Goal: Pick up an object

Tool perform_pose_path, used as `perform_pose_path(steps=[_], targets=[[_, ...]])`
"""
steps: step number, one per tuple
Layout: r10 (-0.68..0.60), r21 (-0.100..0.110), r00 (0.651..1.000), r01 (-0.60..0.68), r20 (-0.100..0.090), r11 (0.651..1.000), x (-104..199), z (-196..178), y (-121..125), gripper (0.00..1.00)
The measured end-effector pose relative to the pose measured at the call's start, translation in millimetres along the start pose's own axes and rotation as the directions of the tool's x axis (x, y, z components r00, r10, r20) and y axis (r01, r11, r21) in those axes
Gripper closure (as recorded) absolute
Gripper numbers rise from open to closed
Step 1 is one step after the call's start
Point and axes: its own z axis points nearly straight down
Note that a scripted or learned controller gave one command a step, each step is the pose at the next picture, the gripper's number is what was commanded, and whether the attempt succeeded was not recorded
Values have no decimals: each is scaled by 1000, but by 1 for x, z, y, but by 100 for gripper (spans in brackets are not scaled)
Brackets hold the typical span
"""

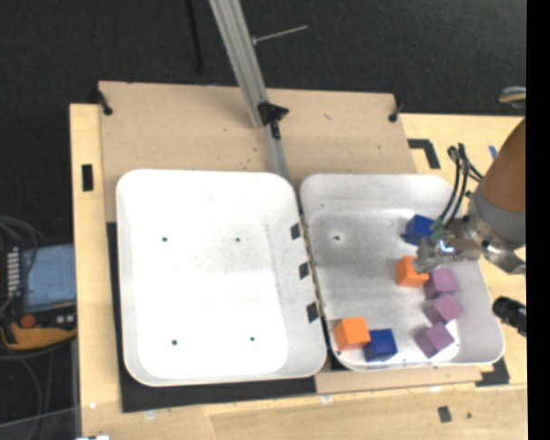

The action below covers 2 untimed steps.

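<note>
Hovering: tool over orange cube, rt bin.

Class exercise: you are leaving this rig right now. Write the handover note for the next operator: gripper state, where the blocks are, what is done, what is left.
Gripper: low in the right bin, at the orange block beside the upper blue block; grip cannot be confirmed.
Blocks, all in the right bin: three purple blocks down the right side; a second orange block and a blue block at the near edge.
Done: arm is down among the blocks.
Left: nothing visibly lifted; secure and raise one block.
</note>
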Motion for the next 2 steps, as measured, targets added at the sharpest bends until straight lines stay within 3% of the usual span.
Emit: perform_pose_path(steps=[1, 2], targets=[[0, 1, 1000, 0, 0, 1000, -9, -49, 7, 100], [-4, 4, 1000, 4, -2, 1000, -10, -66, 8, 100]])
